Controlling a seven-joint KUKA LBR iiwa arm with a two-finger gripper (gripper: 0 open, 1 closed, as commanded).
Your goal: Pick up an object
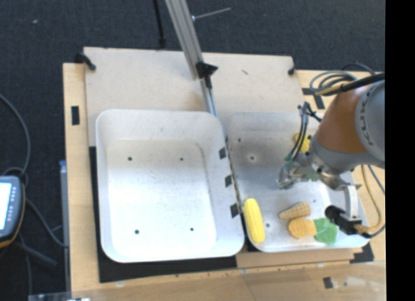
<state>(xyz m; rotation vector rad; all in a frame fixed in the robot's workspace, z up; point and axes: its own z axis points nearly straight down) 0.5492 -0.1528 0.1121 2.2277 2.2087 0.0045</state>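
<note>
The gripper (pixel 290 178) is hovering over the right bin (pixel 259 139), finger state impossible to tell. The yellow corn cob (pixel 253 220) is lying near-to-far along the bin's left wall.

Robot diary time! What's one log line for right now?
arm: over right bin | gripper: low in bin, fingers unclear | yellow corn, other toys: lying loose

No text, label, brand, number or sign can be read on anything in this view of the bench.
</note>
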